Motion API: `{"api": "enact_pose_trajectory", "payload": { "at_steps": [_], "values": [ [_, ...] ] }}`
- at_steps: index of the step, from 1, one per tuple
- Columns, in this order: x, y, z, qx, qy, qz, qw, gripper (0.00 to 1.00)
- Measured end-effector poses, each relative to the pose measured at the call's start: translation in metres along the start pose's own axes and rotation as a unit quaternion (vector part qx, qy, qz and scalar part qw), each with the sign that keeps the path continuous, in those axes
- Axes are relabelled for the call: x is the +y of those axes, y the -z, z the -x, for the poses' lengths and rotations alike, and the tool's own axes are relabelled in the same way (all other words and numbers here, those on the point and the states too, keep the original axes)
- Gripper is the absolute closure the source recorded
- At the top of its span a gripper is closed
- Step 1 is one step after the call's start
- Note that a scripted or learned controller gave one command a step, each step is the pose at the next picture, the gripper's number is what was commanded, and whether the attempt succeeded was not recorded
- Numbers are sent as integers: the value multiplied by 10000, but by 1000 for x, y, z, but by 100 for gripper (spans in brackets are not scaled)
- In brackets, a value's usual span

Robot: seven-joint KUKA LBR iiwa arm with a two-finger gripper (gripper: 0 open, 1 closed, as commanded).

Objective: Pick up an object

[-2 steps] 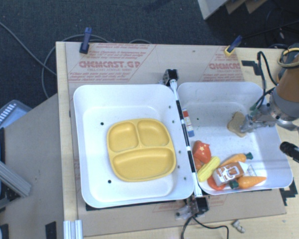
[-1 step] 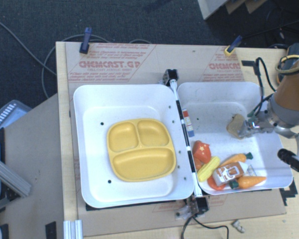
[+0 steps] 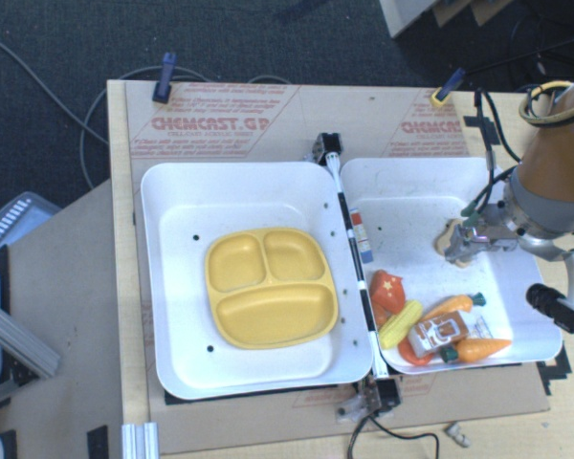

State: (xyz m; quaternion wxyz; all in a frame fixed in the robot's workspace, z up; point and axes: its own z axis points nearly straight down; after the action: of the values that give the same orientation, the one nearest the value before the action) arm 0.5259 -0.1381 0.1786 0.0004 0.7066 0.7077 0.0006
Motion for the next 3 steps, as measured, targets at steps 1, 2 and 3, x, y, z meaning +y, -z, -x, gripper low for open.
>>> {"api": "enact_pose_trajectory", "payload": {
  "at_steps": [1, 2, 3],
  "values": [
    [-1, 0, 0, -1, -5, -6, 10000, 0],
    [-4, -21, 65, -12, -14, -1, 10000, 0],
    [85, -92, 22, -10, 3, 31, 10000, 0]
  ]
}}
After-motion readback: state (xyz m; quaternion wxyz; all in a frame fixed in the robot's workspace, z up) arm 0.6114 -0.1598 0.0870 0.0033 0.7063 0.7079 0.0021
